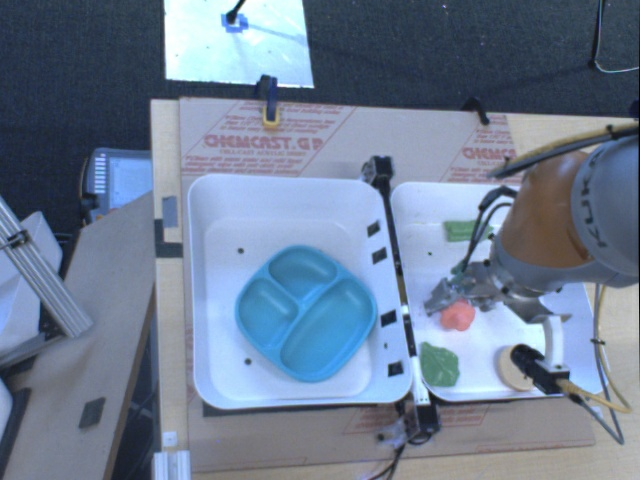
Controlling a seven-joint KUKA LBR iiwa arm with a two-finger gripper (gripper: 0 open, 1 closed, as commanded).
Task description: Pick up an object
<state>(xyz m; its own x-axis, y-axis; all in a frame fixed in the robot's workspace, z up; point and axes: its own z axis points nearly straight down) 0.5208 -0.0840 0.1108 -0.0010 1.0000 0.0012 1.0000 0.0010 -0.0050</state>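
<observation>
- Two shallow white bins sat side by side on the tabletop [330, 133], which you saw from above at a slant.
- Your left bin [215, 268] held one thing: a blue divided plate [305, 311] with three compartments, lying flat near the middle of the bin floor.
- Your right bin [425, 218] held several small things, spread apart from each other.
- A flat green piece [460, 231] lay toward the far side of that bin.
- A red-orange object [458, 316] lay near the middle of the bin floor.
- A leafy green object [439, 364] lay near the front edge, close to the divider between the bins.
- A round tan object [512, 368] lay near the front right corner, partly covered by a black part of the arm.
- Your arm [575, 218], grey with an orange band, reached in from the right and covered much of the right bin.
- Your gripper [450, 296] hung low over the right bin, just above and beside the red-orange object, seeming to touch its upper edge.
- You could not tell from this view whether the gripper was parted or closed, nor whether it held anything.
- A yellow and black clamp [270, 103] sat at the far edge of the tabletop, behind the left bin.
</observation>
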